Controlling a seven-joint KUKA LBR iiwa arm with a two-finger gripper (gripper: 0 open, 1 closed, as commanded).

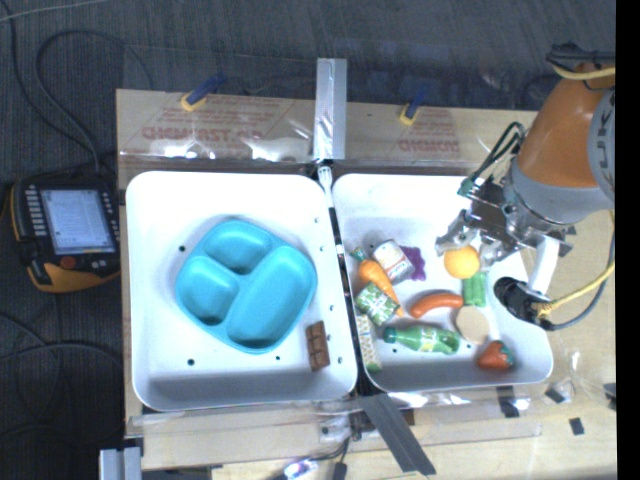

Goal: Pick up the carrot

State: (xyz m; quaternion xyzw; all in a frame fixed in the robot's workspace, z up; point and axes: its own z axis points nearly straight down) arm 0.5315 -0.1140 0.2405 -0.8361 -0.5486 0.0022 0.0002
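Camera view: tapered orange carrot [377,275] lying in right white bin [440,190], left part, beside glossy green bottle [423,340]. Gripper [470,240] above round yellow-orange fruit [461,262]; opening cannot be judged. Smooth blue sectioned plate [246,284] in left bin [160,268].

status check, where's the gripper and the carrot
Gripper hovering over right bin, by yellow fruit. Carrot unheld, left side of bin. Purple packet touching it.
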